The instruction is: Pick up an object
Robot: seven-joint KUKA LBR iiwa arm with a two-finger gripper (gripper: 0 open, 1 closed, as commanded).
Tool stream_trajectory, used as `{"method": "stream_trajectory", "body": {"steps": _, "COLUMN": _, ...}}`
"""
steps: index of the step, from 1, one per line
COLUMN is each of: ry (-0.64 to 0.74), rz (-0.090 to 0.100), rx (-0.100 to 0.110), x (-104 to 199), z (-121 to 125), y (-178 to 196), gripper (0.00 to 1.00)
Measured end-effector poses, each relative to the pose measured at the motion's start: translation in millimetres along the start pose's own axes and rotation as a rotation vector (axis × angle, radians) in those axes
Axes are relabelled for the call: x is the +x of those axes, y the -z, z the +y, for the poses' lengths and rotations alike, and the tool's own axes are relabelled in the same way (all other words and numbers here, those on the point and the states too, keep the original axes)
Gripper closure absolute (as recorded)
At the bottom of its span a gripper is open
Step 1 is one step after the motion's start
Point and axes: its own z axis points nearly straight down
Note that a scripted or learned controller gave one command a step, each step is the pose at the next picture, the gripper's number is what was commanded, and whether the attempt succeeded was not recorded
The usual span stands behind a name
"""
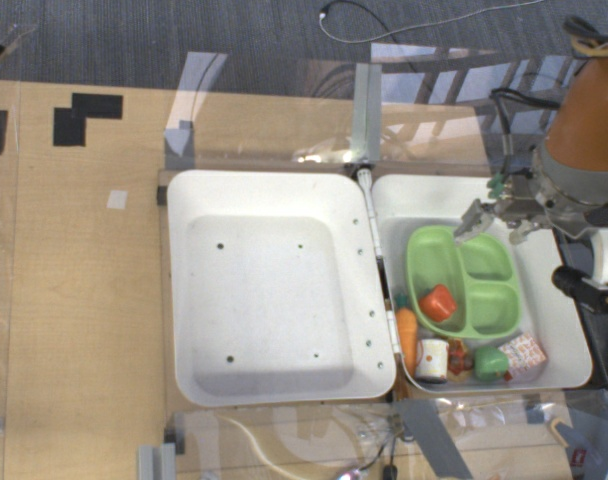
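Observation:
The right bin (564,268) holds a green divided plate (484,268) with a small red item (439,303) in its left compartment. An orange carrot (408,336) lies along the bin's left wall. At the front sit a small white can (433,358), a green item (491,362) and a pink-and-white packet (525,353). My gripper (494,226) hovers over the plate's far edge, open, with nothing between its fingers.
The left bin (274,288) stands beside the right one, with a raised divider (376,258) between them. The arm's orange band (589,108) rises at the right edge. Cables lie on the floor beyond the bench.

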Motion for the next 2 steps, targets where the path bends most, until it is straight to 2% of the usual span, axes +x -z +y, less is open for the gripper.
{"method": "stream_trajectory", "body": {"steps": 1, "ry": 0.0, "rz": 0.0, "rx": 0.0, "x": 0, "z": 0, "y": 0, "gripper": 0.0}}
{"method": "stream_trajectory", "body": {"steps": 2, "ry": 0.132, "rz": -0.001, "rx": -0.006, "x": -42, "z": 20, "y": -145, "gripper": 0.0}}
